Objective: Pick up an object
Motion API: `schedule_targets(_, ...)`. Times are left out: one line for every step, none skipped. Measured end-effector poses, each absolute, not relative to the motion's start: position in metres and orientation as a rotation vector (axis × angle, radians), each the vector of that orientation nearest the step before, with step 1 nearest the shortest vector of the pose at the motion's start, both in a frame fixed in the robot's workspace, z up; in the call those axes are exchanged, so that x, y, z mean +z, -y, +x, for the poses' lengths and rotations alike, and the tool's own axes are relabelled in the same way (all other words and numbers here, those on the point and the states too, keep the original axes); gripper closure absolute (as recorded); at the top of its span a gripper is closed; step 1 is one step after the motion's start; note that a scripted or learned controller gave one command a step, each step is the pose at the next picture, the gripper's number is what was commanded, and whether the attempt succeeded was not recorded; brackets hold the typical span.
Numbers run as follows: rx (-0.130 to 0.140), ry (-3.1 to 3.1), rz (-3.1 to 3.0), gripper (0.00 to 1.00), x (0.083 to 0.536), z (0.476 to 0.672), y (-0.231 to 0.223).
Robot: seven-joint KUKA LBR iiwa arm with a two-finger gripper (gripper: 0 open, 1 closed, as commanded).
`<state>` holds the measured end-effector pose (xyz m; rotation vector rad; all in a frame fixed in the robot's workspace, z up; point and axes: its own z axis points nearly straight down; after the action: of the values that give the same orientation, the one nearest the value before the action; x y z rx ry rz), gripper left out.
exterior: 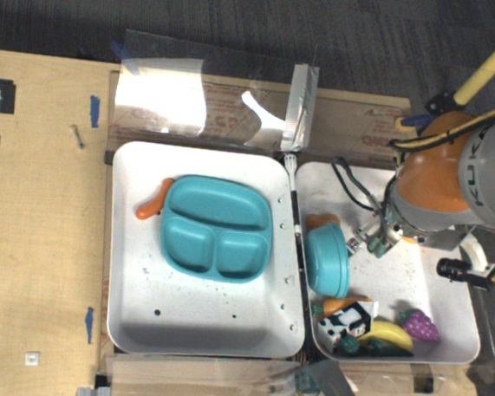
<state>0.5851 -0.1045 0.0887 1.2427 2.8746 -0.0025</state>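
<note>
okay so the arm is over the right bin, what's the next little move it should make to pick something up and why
Probably a short move toward the camera-near end of the right bin, then down. The gripper hovers over bare floor beside the teal bowl, while the banana and purple grapes lie clustered at that end.

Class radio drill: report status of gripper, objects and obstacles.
Gripper low in right bin, fingers unclear. Teal bowl beside it, ungrasped. Banana, grapes near front wall.

We see a glossy teal plastic divided tray [217, 226] in a smooth white plastic bin [129, 251], on a matt wooden bench [28, 215].
</note>
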Motion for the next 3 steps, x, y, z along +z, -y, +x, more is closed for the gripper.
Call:
schedule_targets(0.003,-2.868,1.234,1.00,0.102,0.588,0.103)
schedule_targets(0.007,-2.829,1.334,1.00,0.246,0.611,0.089)
schedule_targets(0.001,-2.705,1.598,1.00,0.198,0.554,0.042)
